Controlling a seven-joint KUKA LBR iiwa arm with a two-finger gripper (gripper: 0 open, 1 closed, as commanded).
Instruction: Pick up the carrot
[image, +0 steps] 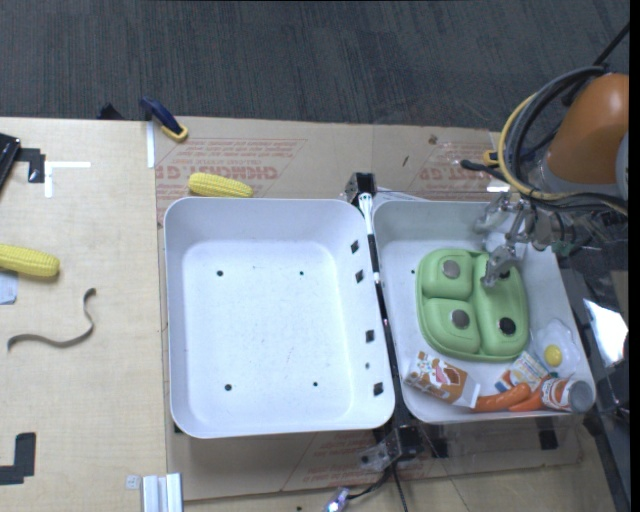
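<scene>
Orange-banded arm (590, 125) looped with black and yellow cables, ending in a metallic gripper (500, 262)

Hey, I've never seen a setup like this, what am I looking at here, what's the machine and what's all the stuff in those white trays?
One camera looks down at a slant on a bench. The grey and orange machine at the right is a robot arm; its gripper hangs over a green sectioned tray in the right bin. Near that bin's front edge lie the carrot it should pick up, a small printed packet and a clear bottle with a yellow cap. Nothing is visibly held. The left bin sits beside it. Two yellow corn cobs lie outside the bins.
</scene>
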